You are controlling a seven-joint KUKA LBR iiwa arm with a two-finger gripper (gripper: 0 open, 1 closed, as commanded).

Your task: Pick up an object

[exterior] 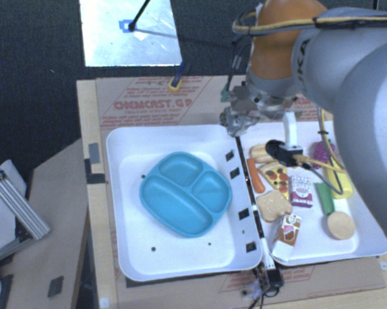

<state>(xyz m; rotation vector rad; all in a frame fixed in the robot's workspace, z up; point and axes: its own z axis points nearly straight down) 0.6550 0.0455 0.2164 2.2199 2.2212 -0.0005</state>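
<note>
Two shallow white bins are sitting side by side on the counter [97,190], meeting along a middle seam. The left bin [131,254] is holding a single blue divided plate [185,193], lying flat and slightly turned, with three compartments showing nothing inside.

The right bin [368,241] is carrying a scatter of toy food: an orange carrot stick [254,174] lying along the seam, a pizza slice [275,176] just beside it, a slice of bread [272,206] below that, a small carton [290,229] tilting near the front edge, a purple-and-white packet [301,191], a green stick [325,198], a round tan cookie [340,225], and a purple piece [322,152] near the arm.

The grey arm [353,73] is reaching in from the right, and its claw [235,122] is hanging over the back end of the seam; whether it is spread or pressed together cannot be told. Nothing is visible between its tips.
</note>
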